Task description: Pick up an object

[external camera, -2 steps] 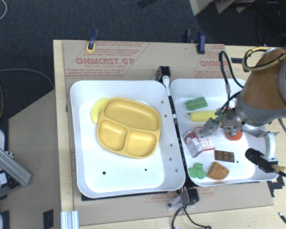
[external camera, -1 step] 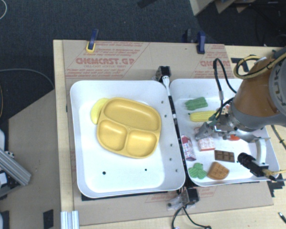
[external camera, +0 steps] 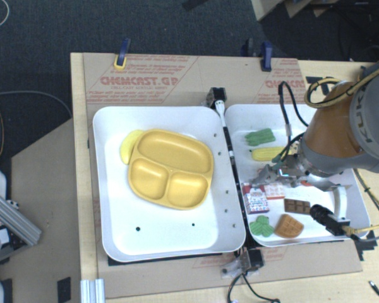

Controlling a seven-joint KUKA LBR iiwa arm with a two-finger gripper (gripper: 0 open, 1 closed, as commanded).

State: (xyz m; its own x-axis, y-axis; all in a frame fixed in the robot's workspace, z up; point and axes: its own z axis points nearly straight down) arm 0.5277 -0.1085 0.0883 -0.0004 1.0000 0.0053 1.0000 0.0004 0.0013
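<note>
The gripper (external camera: 279, 172) sits low in the right bin (external camera: 240, 115); its grip state cannot be determined. Around it lie 6 items: green piece (external camera: 261, 136), corn (external camera: 266, 153), red-white packet (external camera: 257, 201), chocolate bar (external camera: 297, 206), waffle (external camera: 288, 226), green leaf (external camera: 261, 226). The left bin (external camera: 107, 169) holds 1 yellow divided plate (external camera: 170, 168).

My bench (external camera: 177, 74) is wearing a brown printed protective sheet, with a yellow clamp (external camera: 120, 60) and a blue clamp (external camera: 266, 57) gripping its far edge. Two white bins are sitting directly on it, touching: the left bin (external camera: 114, 188) and right bin (external camera: 240, 115).
</note>
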